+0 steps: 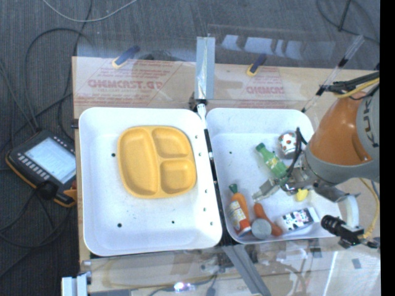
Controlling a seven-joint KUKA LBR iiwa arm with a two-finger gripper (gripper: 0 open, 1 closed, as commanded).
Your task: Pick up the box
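White plastic everywhere here: two shallow white bins side by side on the table (92, 85). Left bin (99, 227) holding a yellow three-compartment plastic tray (157, 161), lying flat near the middle. Right bin (237, 125) a lot busier. Small white box with a dark printed label (300, 219) lying flat near the front right corner of that bin, just right of a grey round cap (261, 229). Also in there: a green bottle (270, 159) tilted toward the back, an orange carrot-shaped toy (238, 200) next to a small white-labelled bottle (238, 216), a yellow bit (301, 194), and a white ball with red marks (287, 142) near the back right.

Grey arm with the orange band (342, 137) reaching in from the right, end effector (271, 189) hovering low over the middle of the right bin, just behind the box and apart from it (nothing visibly between the fingers, which look spread apart, released). Box sitting untouched on the bin floor. Orange-edged handheld screen (46, 162) off to the left on the floor.
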